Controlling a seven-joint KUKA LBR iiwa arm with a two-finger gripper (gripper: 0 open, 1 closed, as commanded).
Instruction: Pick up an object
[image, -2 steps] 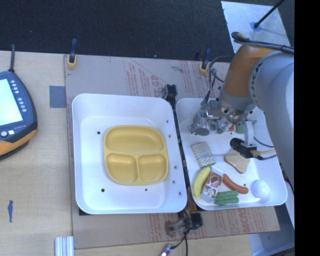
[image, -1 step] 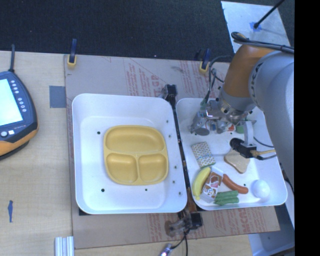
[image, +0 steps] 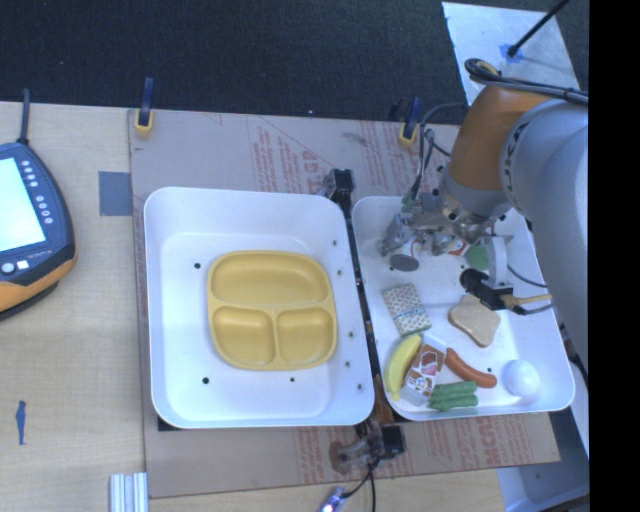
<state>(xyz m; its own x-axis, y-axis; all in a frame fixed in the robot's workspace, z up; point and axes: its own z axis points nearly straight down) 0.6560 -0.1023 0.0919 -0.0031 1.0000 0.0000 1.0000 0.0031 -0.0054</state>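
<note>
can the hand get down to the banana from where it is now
Probably yes. The hand sits at the far end of the right bin; the banana lies nearer the front, top side uncovered. A small carton touches its right side, which could crowd the grasp.

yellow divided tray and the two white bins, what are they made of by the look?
Yellow divided tray: looks like moulded plastic, matte to satin, with soft rounded compartment edges and only faint sheen. Left white bin and right white bin: probably thin formed plastic, smooth and slightly glossy, with rounded corners and rolled rims. Painted metal can't be ruled out.
</note>
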